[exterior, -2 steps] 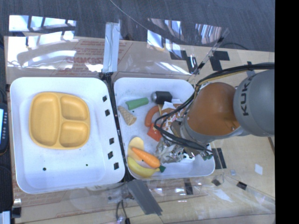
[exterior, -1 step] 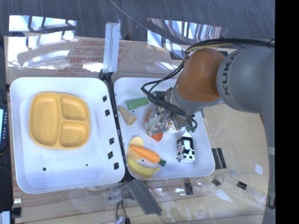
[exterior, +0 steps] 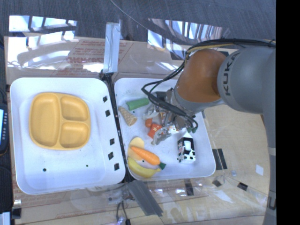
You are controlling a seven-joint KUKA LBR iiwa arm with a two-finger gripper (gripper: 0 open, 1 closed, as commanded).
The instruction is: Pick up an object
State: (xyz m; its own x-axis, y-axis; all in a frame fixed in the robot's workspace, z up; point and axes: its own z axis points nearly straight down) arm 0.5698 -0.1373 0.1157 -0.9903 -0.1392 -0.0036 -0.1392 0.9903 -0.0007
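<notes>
The counter [exterior: 234, 139] is seen from above, carrying two shallow white bins side by side. The grey arm [exterior: 243, 78], with its orange band above the wrist, is extended in from the right over the right bin [exterior: 206, 165]. The left bin [exterior: 18, 172] is occupied by a yellow divided tray [exterior: 59, 120] with three compartments, placed in its upper left part.

In the right bin, a banana [exterior: 140, 170] is found near the front wall, with an orange carrot [exterior: 146, 155] laid across it. A black-and-white cow-patterned carton [exterior: 186, 151] is placed to the right of the carrot, apart from it. An ice-cream cone [exterior: 127, 116] is placed near the left wall, and a green object [exterior: 137, 103] is seen just above it, partly under the cables of the arm.

The tool [exterior: 161, 128] is lowered at the middle of the right bin, directly against a small red-orange object [exterior: 152, 128]. Whether that object is gripped cannot be told, since the tip is obscured by metal parts and wiring.
</notes>
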